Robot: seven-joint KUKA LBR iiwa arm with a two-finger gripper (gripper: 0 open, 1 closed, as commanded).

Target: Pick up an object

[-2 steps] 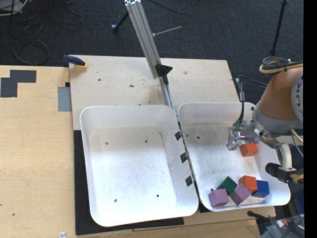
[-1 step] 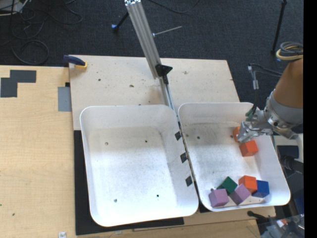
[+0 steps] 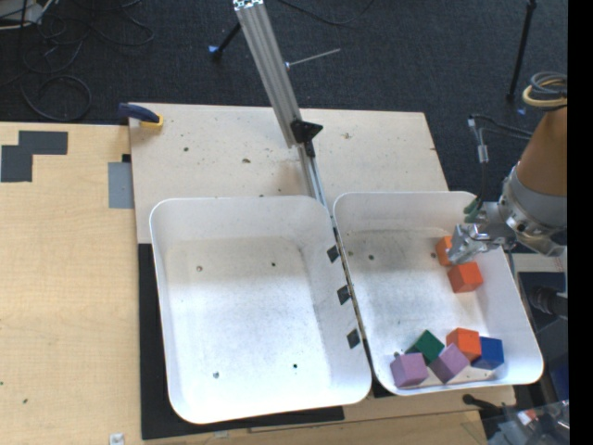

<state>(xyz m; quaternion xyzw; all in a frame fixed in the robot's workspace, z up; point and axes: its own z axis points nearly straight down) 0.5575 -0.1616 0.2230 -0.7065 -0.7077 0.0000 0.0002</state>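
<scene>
Overhead view of the surface (image 3: 278, 146) carrying two white bins. The hand (image 3: 469, 237) sits low over the upper right part of the right bin (image 3: 398, 211), at two orange blocks: one (image 3: 446, 249) touching its left side, the other (image 3: 466, 276) just below, toward the camera. Whether its grip is closed, or on either block, cannot be told here. Five more blocks cluster well apart at the bin's near edge: green (image 3: 428, 345), orange (image 3: 466, 342), blue (image 3: 490, 351), two purple (image 3: 409, 369).

A robotics lab: a plywood bench (image 3: 278, 146) bears two white bins (image 3: 185, 221), a slanted aluminium rail (image 3: 273, 72) rises behind them, and cables (image 3: 56, 26) trail over dark carpet (image 3: 389, 44).
</scene>
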